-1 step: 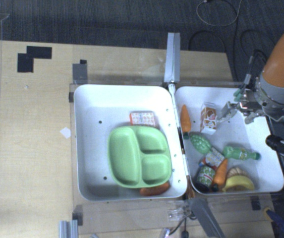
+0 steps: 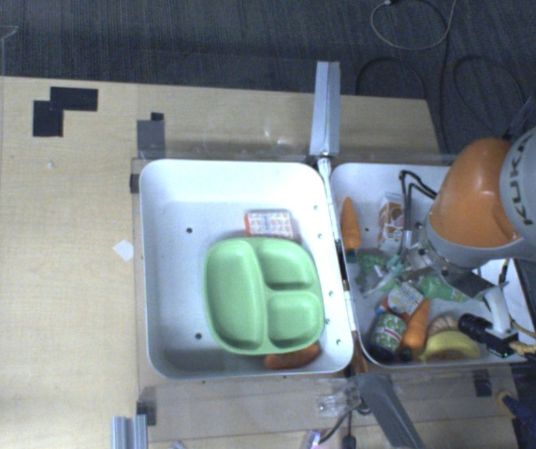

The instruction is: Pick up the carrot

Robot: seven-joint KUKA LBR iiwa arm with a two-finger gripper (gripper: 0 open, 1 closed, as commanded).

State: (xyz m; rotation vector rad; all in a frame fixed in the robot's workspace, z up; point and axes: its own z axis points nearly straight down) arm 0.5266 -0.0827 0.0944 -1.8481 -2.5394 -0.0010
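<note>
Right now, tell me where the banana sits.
The banana lies in the right bin, at its near edge, just right of a carrot and below the arm's orange band.

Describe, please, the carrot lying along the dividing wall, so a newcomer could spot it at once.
Start at the right bin, the one the arm reaches over. Along its left wall, near the top, lies the carrot, pointing lengthwise. It is plain orange and tapered, apart from the clutter of packets further right, and from a second orange piece beside the banana.

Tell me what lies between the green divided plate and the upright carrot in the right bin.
In the camera view, the two bins' adjoining walls lie between the green plate and the carrot; nothing else sits there.
</note>
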